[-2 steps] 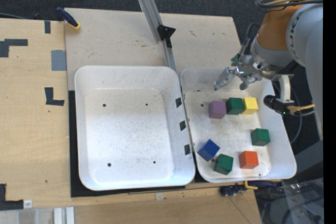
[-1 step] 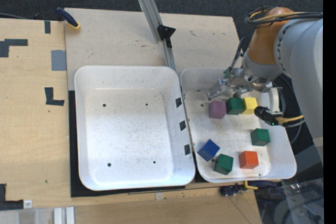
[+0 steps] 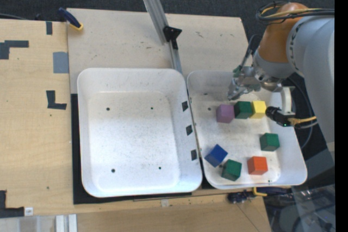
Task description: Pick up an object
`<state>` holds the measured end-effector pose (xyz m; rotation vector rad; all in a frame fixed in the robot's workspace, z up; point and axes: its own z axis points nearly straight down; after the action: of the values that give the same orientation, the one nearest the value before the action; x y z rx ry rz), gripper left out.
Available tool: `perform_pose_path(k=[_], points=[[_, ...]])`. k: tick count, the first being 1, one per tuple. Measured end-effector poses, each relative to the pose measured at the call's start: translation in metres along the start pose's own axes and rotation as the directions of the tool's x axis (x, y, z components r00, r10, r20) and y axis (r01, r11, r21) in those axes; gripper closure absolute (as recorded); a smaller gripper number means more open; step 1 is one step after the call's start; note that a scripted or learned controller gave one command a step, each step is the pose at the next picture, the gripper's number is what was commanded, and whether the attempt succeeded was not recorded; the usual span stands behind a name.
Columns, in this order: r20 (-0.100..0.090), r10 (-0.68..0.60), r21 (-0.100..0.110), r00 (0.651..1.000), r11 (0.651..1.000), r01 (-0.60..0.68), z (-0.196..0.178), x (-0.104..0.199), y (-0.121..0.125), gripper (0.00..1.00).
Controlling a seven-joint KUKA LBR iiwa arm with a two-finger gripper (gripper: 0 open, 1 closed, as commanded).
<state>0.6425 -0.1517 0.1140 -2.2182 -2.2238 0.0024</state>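
The right bin (image 3: 209, 81) holds several small blocks. A purple block (image 3: 225, 113), a dark green block (image 3: 243, 110) and a yellow block (image 3: 259, 108) sit in a row near the bin's middle. Lower down lie a blue block (image 3: 216, 155), a green block (image 3: 231, 169), an orange block (image 3: 258, 165) and another green block (image 3: 269, 142). My gripper (image 3: 237, 91) hangs just above the row, over the gap between the purple and dark green blocks. Nothing shows between its fingers.
The left bin (image 3: 87, 117) stands beside the right one. A slanted metal rail (image 3: 155, 5) runs from the top down to the bins' shared edge. The grey arm and its orange band (image 3: 280, 35) fill the upper right. A blue and yellow tool (image 3: 70, 18) lies on the bench.
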Motion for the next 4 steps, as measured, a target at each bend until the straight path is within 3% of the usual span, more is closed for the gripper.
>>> perform_pose_path(k=[2, 3, 4], points=[[0.0, 0.001, -0.005, 1.0, 1.0, -0.001, -0.092, 0.012, -0.001, 1.0], [0.0, 0.001, -0.003, 1.0, 1.0, -0.001, -0.118, 0.012, -0.001, 1.0], [-0.002, -0.003, -0.001, 1.0, 1.0, 0.003, -0.117, 0.061, 0.005, 1.0]])
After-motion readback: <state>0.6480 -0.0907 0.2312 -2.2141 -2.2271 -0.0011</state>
